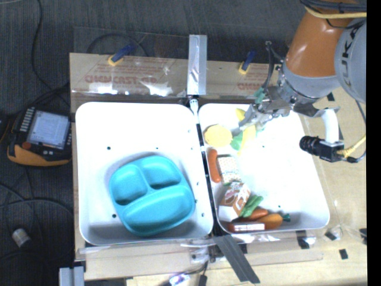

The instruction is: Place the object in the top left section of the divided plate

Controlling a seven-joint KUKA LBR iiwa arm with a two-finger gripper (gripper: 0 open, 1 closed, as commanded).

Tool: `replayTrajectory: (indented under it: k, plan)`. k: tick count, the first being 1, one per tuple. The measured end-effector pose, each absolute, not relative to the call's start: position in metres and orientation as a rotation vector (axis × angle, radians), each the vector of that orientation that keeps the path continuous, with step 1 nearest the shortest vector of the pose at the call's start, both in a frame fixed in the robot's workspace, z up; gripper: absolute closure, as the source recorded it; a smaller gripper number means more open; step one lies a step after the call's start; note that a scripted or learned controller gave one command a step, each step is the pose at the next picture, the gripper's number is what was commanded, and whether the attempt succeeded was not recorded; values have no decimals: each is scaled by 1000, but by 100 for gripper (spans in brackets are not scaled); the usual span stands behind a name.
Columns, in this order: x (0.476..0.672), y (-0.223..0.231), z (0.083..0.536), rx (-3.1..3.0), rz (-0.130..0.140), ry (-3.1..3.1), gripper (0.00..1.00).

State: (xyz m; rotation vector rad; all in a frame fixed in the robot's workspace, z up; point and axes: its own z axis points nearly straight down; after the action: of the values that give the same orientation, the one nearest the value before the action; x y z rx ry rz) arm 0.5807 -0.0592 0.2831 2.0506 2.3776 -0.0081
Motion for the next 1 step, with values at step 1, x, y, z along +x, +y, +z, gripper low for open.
replayTrajectory:
  k: [1]
  plan:
    - [605,-44,183,2227,-8,2216,100]
